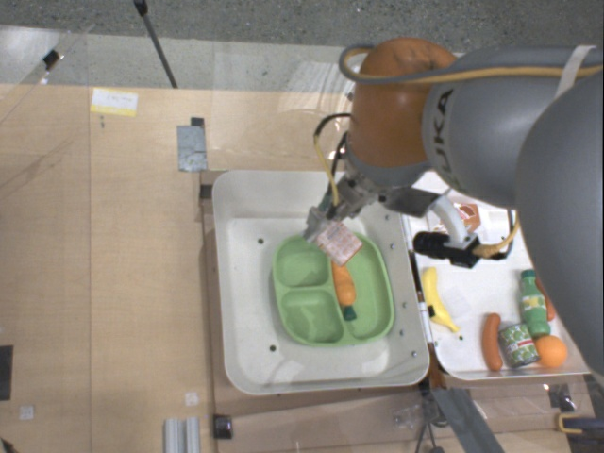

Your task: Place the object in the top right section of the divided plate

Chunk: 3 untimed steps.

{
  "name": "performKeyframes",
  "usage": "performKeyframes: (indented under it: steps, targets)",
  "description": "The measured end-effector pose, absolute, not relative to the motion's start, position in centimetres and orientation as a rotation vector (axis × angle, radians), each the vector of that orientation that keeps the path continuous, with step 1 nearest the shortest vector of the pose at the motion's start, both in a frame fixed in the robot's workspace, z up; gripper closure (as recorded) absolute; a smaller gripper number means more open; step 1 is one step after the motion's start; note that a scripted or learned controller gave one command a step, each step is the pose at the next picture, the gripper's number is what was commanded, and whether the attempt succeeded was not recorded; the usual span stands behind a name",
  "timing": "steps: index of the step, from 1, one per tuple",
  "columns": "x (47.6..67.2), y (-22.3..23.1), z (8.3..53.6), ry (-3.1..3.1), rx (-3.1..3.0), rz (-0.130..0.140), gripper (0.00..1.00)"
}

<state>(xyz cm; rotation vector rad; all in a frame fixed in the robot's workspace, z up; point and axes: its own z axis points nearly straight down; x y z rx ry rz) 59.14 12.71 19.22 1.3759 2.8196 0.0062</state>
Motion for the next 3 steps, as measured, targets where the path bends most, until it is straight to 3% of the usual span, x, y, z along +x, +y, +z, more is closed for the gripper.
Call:
performKeyframes:
  steps: [1,2,3]
  targets:
    - [62.0,15.4,12.7,2.922,1.140,0.008,1.00]
    - [62.7,9.9,14.8,2.990,0.938,0.006,1.00]
    - [57.8,13.3,13.4,3.102,0.467,0.005,1.00]
